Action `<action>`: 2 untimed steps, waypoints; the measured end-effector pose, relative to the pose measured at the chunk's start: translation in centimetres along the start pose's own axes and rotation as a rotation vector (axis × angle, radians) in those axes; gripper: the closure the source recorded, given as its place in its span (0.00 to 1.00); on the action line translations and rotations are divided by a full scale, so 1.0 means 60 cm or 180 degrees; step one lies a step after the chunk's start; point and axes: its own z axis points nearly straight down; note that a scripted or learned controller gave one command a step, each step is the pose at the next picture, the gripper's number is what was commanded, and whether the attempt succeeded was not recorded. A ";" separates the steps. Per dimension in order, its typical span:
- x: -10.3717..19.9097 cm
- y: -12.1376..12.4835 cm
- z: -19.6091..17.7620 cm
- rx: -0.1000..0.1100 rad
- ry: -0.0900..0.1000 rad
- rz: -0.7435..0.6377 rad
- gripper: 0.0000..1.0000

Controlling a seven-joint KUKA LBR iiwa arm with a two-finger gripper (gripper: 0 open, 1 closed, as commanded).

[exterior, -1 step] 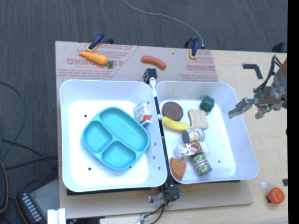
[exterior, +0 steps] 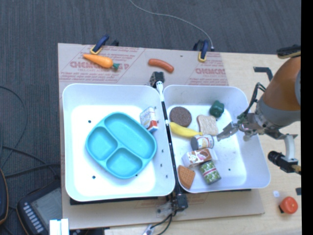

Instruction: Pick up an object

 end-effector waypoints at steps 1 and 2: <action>0.060 -0.049 0.088 -0.0034 -0.0016 0.0008 0.00; 0.115 -0.031 0.082 -0.0084 -0.0097 0.0048 0.00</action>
